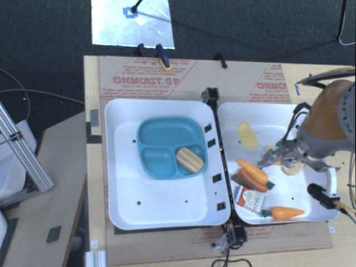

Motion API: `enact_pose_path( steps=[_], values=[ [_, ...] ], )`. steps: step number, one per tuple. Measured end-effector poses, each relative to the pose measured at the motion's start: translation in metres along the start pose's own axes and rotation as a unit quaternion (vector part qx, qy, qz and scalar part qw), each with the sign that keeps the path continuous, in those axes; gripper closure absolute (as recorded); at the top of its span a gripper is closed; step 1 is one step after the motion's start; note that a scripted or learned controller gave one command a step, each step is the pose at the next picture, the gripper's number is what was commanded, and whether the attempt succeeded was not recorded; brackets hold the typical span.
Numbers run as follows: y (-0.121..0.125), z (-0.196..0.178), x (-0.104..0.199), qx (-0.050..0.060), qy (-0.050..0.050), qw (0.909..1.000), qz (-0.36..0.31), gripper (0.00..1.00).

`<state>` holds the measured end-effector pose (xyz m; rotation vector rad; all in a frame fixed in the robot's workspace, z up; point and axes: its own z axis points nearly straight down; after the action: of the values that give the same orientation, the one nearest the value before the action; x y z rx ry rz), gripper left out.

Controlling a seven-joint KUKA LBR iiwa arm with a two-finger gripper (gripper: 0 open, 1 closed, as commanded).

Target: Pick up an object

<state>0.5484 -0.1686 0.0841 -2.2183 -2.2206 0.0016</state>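
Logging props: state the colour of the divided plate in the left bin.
Light blue divided plate, clear in the camera view.

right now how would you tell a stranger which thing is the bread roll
Start at the white bin on the left, which holds a blue divided plate. The bread roll lies in the plate's lower right compartment. It is the only tan, oblong item in that bin; the orange carrots and the yellow piece sit in the other bin.
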Motion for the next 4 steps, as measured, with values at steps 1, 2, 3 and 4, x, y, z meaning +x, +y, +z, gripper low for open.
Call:
enact_pose_path(
  steps=[1, 2, 3, 4],
  values=[
    [0.074, -0.002, -0.003, -0.006, -0.002, 1.0, -0.003, 0.0],
    [0.02, 0.0, 0.022, 0.0, 0.0, 1.0, 0.0, 0.0],
    [0.023, -0.011, 0.021, -0.003, -0.001, 1.0, 0.0, 1.0],
    [0.062, -0.106, 0.113, -0.007, 0.0, 1.0, -0.006, 1.0]
  ],
)
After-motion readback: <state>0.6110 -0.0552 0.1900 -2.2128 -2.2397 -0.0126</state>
